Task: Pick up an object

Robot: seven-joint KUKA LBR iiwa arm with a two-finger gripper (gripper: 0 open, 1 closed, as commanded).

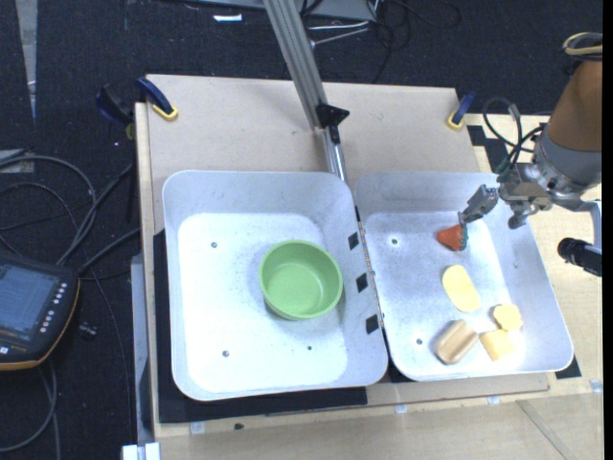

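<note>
From above, the grey arm's two-finger gripper (pixel 476 209) hangs over the right white bin (pixel 536 286), its jaws spread apart with nothing between them. A small red-orange lump (pixel 451 238) lies just below and left of the fingertips. Further below sit a pale yellow oval piece (pixel 461 287), a tan block (pixel 454 342) and two yellow chunks (pixel 501 332). Well left, a green plastic bowl (pixel 301 279) rests in the left white bin (pixel 192 257).

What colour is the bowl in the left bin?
Light green, inside and out. The bowl shows clearly in the camera view, sitting in the left bin.
</note>
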